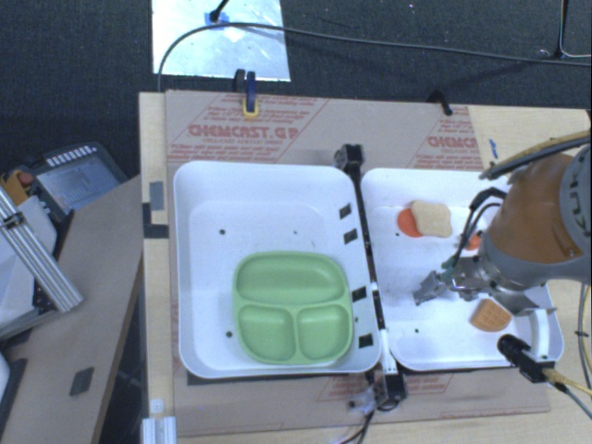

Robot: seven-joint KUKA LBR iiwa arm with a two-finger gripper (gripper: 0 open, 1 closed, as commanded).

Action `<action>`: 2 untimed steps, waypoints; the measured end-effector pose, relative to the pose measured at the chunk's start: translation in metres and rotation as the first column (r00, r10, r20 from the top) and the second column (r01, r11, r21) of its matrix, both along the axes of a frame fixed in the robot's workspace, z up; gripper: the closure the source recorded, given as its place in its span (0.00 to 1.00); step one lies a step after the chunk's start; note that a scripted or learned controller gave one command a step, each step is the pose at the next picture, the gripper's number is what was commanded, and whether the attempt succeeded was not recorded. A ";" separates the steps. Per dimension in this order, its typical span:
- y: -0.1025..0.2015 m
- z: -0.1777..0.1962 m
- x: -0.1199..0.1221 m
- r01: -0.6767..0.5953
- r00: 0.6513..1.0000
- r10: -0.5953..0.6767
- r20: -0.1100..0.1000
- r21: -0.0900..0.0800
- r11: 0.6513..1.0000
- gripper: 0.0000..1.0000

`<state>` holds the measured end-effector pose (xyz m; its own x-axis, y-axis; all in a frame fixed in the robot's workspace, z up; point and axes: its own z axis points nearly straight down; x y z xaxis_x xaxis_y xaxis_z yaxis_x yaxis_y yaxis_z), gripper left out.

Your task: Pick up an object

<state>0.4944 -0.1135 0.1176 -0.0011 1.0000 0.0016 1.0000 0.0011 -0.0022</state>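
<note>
1. Gripper (pixel 428 289) sits low over the floor of the right bin (pixel 407 345), near the middle, pointing left. Whether it is open or closed cannot be told; nothing is seen held in it.
2. Arm (pixel 541 225) enters from the right, its orange band above the wrist covering part of the right bin.
3. Tan piece (pixel 490 316) lies just right of the gripper, close under the wrist.
4. Pale sponge-like block (pixel 431 217) lies toward the back of the right bin, touching an orange disc (pixel 407 221) on its left.
5. Left bin (pixel 203 248) holds a green divided plate (pixel 291 306), front centre.
6. Both bins rest on a cardboard sheet (pixel 305 128).
</note>
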 end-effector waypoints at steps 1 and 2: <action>0.000 -0.035 0.000 0.000 1.000 0.000 0.000 0.000 1.000 0.00; 0.000 -0.022 0.002 0.000 1.000 0.000 0.006 -0.001 1.000 1.00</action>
<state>0.4960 -0.1133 0.0953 -0.0012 1.0000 0.0002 1.0000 0.0012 0.0033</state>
